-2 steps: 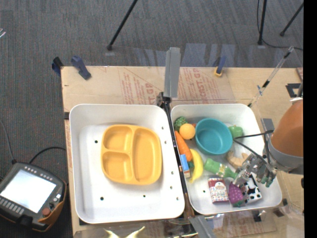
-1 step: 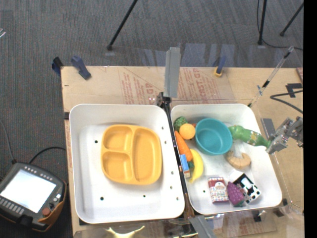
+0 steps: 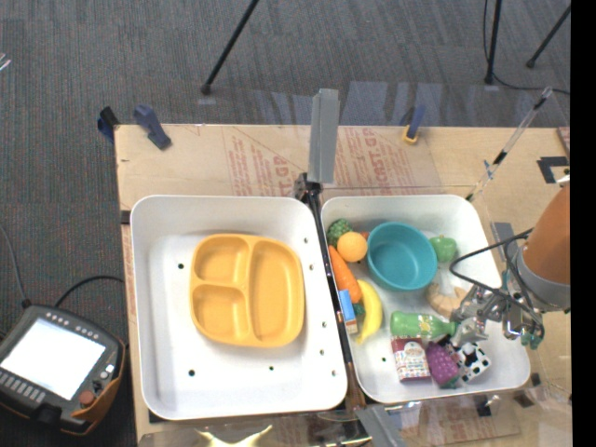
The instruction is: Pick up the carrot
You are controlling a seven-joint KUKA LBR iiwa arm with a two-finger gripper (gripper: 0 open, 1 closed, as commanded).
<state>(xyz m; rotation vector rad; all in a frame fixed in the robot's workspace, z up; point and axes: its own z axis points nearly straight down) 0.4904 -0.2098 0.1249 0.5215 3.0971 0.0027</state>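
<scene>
Against the left wall of the right bin (image 3: 466,214), beside the divider between the two bins, you will find the carrot (image 3: 344,273). It lies lengthwise along that wall, with an orange ball (image 3: 352,247) touching its far end and a banana (image 3: 370,311) just beside it on the side away from the wall. A small blue and orange block (image 3: 348,307) sits at its near end. The teal bowl (image 3: 401,256) stands close by, toward the bin's middle.

Risks, as judged from this layout: the carrot is hemmed in. Any descent there leaves little room between wall and banana, so one finger could land on the banana or strike the bin wall. A grasp set too far along the carrot could catch the orange ball or the block instead. You should also expect the carrot to roll or slide along the wall if nudged off-centre.

Arm pose: the gripper (image 3: 500,319) hangs over the right side of the same bin, well apart from the carrot, above the green bottle (image 3: 421,324) and the cluster of small items near the bin's front right corner. The wrist enters from the right edge. Whether the fingers are spread or pressed together, you cannot tell; nothing is seen between them.

The left bin (image 3: 168,240) holds a yellow divided plate (image 3: 248,289).
</scene>
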